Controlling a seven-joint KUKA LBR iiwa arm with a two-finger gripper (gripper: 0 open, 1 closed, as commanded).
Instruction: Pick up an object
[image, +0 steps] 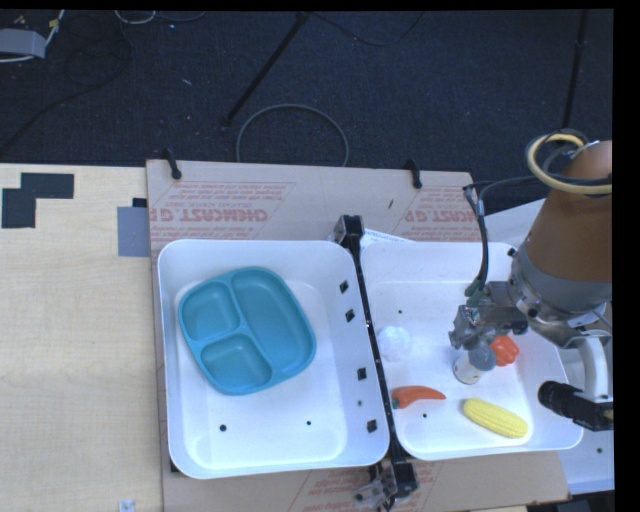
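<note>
A: Where's the gripper (468, 368)?
B: Low in the right bin (430, 270); whether its jaws are parted, I cannot tell.
A: The objects?
B: Corn (495, 418) and chilli (418, 396) lie near it; plate (246, 328) in left bin (200, 265).

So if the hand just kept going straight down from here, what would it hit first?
Probably the small whitish object directly under the hand, on the right bin floor; the orange piece sits just beside it. Depth is hard to judge.

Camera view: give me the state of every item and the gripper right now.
Blue divided plate: flat in left bin.
Orange carrot: lying in right bin.
Yellow corn: lying near front.
Clear lump: beside divider.
Gripper: low in right bin.
</note>
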